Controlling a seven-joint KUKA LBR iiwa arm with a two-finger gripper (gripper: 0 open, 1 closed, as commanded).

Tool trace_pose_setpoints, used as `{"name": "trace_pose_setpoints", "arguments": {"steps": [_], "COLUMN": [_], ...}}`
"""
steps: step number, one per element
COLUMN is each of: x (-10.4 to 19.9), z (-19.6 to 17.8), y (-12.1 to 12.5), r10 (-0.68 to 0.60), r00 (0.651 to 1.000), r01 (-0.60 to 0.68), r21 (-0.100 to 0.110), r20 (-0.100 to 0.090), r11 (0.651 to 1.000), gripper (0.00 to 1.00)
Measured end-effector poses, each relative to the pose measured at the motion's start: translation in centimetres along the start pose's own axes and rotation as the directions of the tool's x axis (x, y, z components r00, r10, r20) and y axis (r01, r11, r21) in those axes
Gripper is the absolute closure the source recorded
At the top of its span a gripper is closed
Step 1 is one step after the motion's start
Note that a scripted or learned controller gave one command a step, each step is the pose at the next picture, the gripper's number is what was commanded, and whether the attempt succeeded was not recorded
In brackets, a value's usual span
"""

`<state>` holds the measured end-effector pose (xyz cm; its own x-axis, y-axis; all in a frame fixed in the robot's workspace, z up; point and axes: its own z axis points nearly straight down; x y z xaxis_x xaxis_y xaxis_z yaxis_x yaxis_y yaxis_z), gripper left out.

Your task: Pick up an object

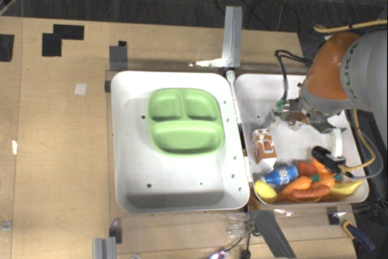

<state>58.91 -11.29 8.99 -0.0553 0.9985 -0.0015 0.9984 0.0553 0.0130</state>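
Small orange-and-white carton (264,145) upright in right white bin (254,89), beside heap of coloured toy food (306,183), grey two-finger gripper (285,111) near above it, claw state cannot be told, green divided plastic tray (185,120) in left white bin (130,148)

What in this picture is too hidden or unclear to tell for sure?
- Gripper: in the camera view the arm's grey and orange wrist covers most of it, so its fingers cannot be read.
- Toy pile in the right bin: the pieces overlap, hiding the lower ones.
- Small orange-and-white box: its markings are too small to read.
- Green divided tray in the left bin: whatever lies beneath it is covered.
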Motion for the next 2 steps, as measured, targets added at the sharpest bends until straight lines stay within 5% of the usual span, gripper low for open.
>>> {"name": "trace_pose_setpoints", "arguments": {"steps": [1,2], "x": [2.6,2.1], "z": [-0.2,0.1], "y": [-3.4,2.4], "r10": [-0.332,-0.138], "r00": [0.943,0.99], "r01": [0.332,0.138], "r21": [-0.006,0.0], "r20": [0.003,0.0], "r11": [0.943,0.99], "gripper": [0.0,0.0]}}
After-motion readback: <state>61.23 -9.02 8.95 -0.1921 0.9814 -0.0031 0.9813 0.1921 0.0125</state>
